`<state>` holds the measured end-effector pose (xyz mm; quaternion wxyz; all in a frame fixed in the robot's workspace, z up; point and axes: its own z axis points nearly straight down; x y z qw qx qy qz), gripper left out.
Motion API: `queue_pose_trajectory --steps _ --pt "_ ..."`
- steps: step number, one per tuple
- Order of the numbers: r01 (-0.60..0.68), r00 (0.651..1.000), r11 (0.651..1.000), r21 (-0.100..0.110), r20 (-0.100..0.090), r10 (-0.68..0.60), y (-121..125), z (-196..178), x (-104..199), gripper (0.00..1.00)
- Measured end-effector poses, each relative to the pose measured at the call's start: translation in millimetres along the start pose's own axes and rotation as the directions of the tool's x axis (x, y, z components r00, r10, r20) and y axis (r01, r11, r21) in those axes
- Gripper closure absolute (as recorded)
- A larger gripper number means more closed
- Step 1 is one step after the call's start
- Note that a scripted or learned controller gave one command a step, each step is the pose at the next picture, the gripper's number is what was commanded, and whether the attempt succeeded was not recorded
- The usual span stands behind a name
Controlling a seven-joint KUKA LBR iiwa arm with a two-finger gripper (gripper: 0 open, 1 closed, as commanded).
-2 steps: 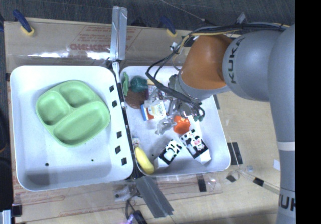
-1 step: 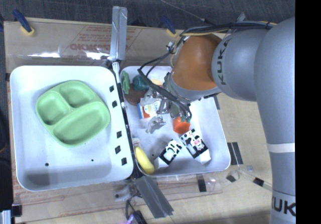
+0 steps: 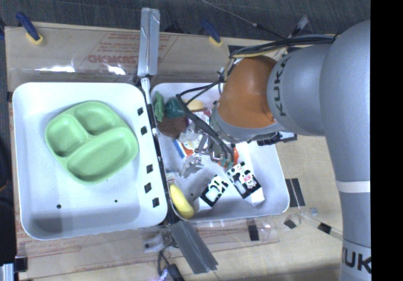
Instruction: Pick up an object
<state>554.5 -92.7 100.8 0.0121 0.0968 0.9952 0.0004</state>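
The arm [image 3: 315,97] reaches from the right over the right bin [image 3: 277,193], and its hand [image 3: 200,150] hangs low above the clutter in the middle of that bin; whether it is released or clenched I cannot tell. Just below the hand lie two black-and-white cartons: one carton [image 3: 215,190] has its long axis running from lower left to upper right, the other carton [image 3: 247,182] points to the lower right, and a yellow banana [image 3: 181,202] lies at the bin's lower left corner, its long axis nearly along the bin wall. In the left bin [image 3: 31,210] on the worktop rests a green divided plate [image 3: 92,140]
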Motion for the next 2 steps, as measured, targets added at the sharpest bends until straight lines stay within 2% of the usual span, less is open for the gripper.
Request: queue_pose_trajectory --steps 1,2 --pt "0.009 1.0 1.0 0.001 0.01 -0.009 2.0 -12.3 -3.5 1.0" --pt "-0.282 0.959 0.959 0.008 -0.018 0.282 57.9 -90.9 -64.2 1.0"
